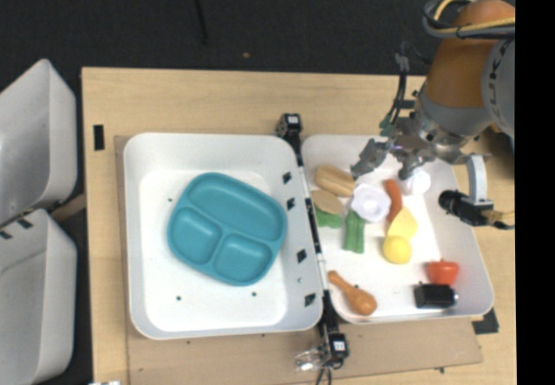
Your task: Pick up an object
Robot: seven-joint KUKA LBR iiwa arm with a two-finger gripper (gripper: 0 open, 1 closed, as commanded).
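My gripper [388, 163] hangs over the back of the right bin [473, 288], its two fingers spread apart with nothing between them. Just below it lie a white lump [371, 201], an orange carrot [395, 195] and a small white piece [420, 182]. Two tan bread rolls [334, 179] sit to its left near the bin's divider. Further forward are a green stick [354, 232], a yellow fruit [399, 238], a red pepper [442, 270], a black block [434, 295] and a brown drumstick [352, 290].
The left bin [147, 305] holds a blue divided plate [227, 229]. The arm's orange and grey body [464, 71] fills the upper right. A black fitting [468, 204] juts over the right bin's right rim.
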